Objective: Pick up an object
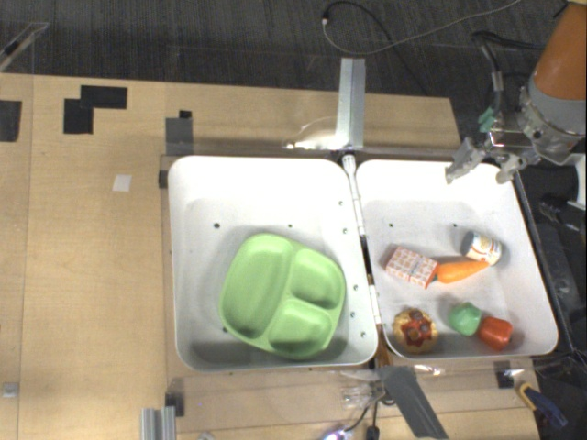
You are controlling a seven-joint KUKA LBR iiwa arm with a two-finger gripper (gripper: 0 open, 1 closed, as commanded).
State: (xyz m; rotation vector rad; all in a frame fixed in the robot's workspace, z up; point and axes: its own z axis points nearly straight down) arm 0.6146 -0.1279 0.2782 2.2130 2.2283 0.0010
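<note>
My gripper (483, 166) hangs over the far right corner of the right bin (431, 200). Its two fingers are spread apart and open, with nothing between them. Toward the bin's near side lie a pink and white box (410, 267), an orange carrot (461, 269) and a small white jar (481, 247) tipped on its side. Closer to the front are a green pepper (464, 319), a red-orange piece (496, 332) and a round dark red and yellow item (415, 328). All of them rest well below and in front of the gripper.
The left bin (202, 209) holds a green divided plate (282, 293) near its front. A metal post (352, 99) stands behind the seam between the bins. A black cable (385, 35) runs across the dark floor at the back.
</note>
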